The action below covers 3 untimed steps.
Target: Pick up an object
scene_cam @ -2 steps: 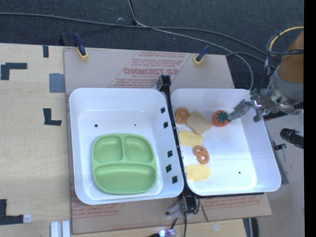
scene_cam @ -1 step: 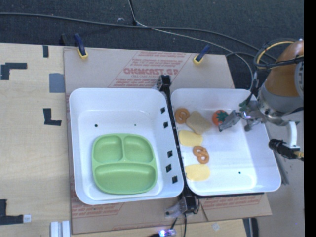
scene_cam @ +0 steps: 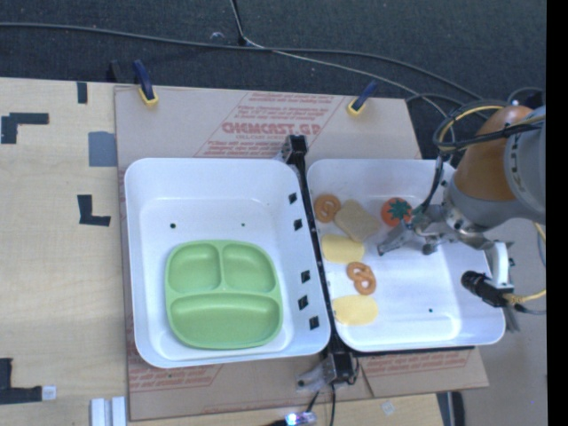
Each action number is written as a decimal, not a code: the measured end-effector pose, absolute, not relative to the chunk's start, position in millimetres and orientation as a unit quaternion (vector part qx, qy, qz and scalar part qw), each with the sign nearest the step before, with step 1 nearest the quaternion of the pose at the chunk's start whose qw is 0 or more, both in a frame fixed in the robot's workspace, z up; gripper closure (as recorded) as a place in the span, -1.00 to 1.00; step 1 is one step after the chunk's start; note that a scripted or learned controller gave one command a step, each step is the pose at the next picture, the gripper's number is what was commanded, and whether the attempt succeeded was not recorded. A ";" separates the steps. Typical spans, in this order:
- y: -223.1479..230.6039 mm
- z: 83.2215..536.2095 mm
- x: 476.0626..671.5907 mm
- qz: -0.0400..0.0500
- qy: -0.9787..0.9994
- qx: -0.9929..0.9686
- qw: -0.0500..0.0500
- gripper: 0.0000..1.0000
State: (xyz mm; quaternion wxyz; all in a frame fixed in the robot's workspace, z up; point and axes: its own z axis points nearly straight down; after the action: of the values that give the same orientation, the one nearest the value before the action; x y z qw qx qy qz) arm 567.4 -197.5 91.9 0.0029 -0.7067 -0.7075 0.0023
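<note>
The right bin (scene_cam: 444, 322) holds several toy foods. An orange ring (scene_cam: 327, 208) lies at its far left, with a tan bread slice (scene_cam: 357, 221) beside it. A red tomato with a green top (scene_cam: 396, 210) sits further right. Nearer the front lie a pale yellow piece (scene_cam: 342, 248), an orange pretzel (scene_cam: 361, 278) and a second yellow piece (scene_cam: 355, 309). My gripper (scene_cam: 391, 243) hangs low over the bin's middle, just below the tomato and right of the bread slice. Nothing shows held in it.
The left bin (scene_cam: 146, 185) bears a green divided plate (scene_cam: 224, 293). A black divider (scene_cam: 303, 229) runs between the bins. The arm's wrist (scene_cam: 484, 180) and a black cable fitting (scene_cam: 486, 288) stand over the right bin's right side. Blue clamps (scene_cam: 145, 85) hold the cardboard at the back.
</note>
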 end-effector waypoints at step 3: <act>-192.4 158.2 566.3 -0.001 -0.708 -0.706 -0.002 1.00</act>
State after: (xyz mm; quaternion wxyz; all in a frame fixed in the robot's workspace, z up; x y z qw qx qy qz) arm 566.3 -192.4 158.2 -0.0020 -0.7063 -0.7079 -0.0012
